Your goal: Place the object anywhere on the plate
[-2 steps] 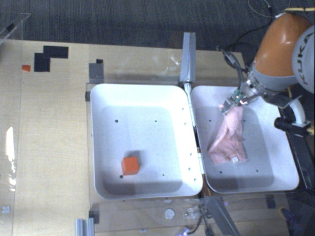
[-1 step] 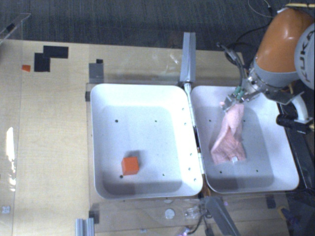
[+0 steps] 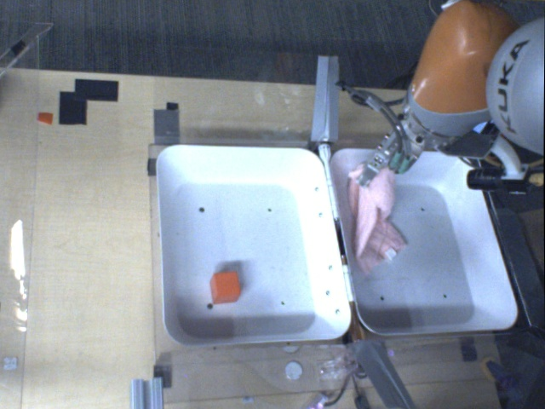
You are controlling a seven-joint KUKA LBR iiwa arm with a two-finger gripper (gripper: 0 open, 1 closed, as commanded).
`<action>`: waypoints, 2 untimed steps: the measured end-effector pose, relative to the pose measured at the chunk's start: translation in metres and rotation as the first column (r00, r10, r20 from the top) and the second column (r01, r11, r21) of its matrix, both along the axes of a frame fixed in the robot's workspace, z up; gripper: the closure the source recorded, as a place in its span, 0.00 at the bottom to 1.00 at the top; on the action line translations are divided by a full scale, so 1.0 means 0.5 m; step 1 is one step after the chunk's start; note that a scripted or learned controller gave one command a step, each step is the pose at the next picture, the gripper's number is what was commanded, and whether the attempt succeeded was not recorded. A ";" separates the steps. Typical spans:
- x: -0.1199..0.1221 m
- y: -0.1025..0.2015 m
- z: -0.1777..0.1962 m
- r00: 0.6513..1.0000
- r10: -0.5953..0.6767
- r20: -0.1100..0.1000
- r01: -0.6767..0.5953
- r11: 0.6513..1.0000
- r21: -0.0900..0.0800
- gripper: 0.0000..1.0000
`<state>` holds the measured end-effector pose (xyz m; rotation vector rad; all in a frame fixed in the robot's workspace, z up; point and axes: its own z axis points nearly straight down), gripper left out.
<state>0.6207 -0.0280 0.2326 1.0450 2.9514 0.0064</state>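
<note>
my gripper [image 3: 381, 165] is pinched shut on the top of a pink cloth [image 3: 373, 220], which hangs down over the left side of the right bin [image 3: 460, 309], while a small orange block [image 3: 226, 287] sits toward seven o'clock in the left bin [image 3: 247, 173].

My fingers [image 3: 381, 167] are pinching a soft, limp pink cloth [image 3: 375, 220], creased and matt. Both bins [image 3: 247, 164] are looking like smooth white plastic with a faint sheen. The orange block [image 3: 226, 287] is looking matt. The desk [image 3: 85, 245] is showing pale wood, slightly glossy.
</note>
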 end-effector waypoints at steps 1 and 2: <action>0.026 0.086 0.003 0.920 0.393 0.001 -0.393 0.920 -0.004 1.00; 0.023 0.183 -0.013 0.775 0.632 -0.001 -0.632 0.775 -0.005 1.00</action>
